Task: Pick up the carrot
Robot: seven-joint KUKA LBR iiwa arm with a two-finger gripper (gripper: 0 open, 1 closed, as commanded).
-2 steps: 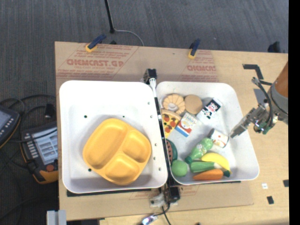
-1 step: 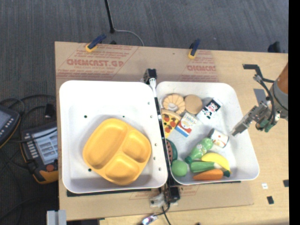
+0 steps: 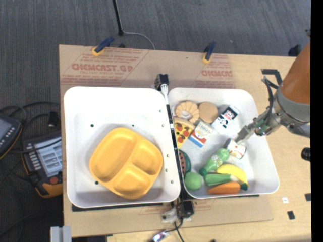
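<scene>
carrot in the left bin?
No: the carrot lies in the right bin, along its near edge just below the banana; the left bin holds the yellow tray.

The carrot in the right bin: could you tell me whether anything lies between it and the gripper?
Yes. The banana lies between the gripper and the carrot, just above the carrot at the bin's near wall.

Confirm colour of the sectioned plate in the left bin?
Yellow: the sectioned plastic plate, clearest in the camera view.
</scene>
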